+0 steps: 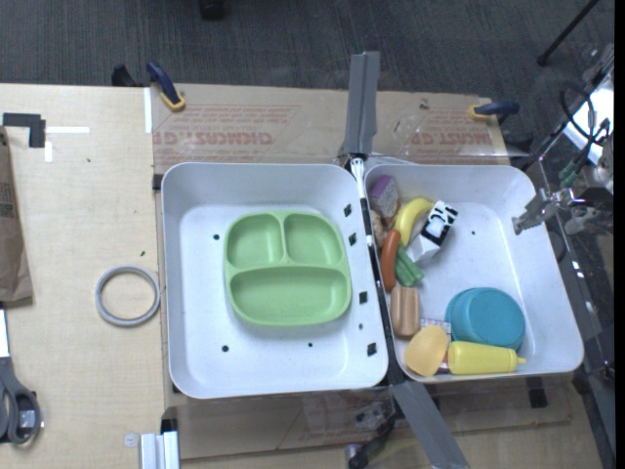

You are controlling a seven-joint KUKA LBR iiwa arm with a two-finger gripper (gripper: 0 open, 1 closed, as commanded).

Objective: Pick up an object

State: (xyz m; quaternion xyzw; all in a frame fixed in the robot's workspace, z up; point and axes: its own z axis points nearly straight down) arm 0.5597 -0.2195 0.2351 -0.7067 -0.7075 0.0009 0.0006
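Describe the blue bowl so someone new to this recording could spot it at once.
Look in the right bin, toward its near corner. The blue bowl lies there upside down, just behind the yellow bottle. It is the one round blue thing among toys that are mostly yellow, orange and green.

Wooden bench (78, 223) bearing two shallow white bins, left bin (186, 291) and right bin (547, 291), touching side by side, with a grey tape ring (127, 295) lying left of them.
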